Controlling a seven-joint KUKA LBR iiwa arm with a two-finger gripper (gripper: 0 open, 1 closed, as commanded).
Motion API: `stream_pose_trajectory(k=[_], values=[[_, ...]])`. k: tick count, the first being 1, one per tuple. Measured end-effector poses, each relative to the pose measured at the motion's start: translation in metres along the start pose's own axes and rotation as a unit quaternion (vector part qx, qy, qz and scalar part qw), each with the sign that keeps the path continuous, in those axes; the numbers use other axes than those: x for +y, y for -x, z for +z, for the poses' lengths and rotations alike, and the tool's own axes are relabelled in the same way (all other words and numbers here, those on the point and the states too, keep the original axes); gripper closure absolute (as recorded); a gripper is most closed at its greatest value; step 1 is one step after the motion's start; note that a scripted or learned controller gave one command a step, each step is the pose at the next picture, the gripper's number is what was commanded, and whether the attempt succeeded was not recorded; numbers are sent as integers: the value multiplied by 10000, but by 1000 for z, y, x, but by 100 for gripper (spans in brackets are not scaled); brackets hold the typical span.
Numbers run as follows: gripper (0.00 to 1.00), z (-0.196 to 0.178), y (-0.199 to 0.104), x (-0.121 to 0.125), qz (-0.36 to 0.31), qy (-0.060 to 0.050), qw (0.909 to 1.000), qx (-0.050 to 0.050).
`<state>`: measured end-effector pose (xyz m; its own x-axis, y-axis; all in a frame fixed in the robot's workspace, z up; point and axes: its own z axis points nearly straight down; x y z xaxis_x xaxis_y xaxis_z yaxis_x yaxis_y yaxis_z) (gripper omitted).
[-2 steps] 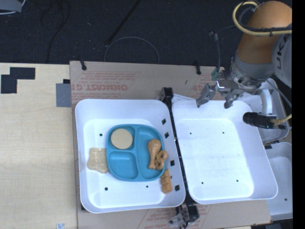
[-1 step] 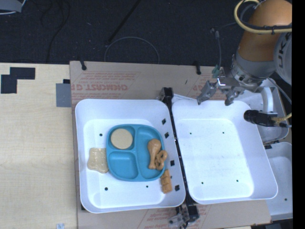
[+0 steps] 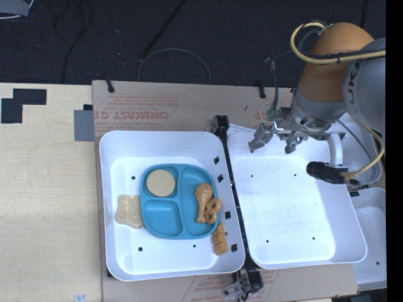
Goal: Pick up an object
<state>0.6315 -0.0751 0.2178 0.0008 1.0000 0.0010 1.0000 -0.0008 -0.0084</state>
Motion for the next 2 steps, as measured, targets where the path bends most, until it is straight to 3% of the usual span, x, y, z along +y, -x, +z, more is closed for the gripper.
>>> stream_pose_trajectory(k=[2], values=[[0,116,6,5,-1,1,10000,-1]])
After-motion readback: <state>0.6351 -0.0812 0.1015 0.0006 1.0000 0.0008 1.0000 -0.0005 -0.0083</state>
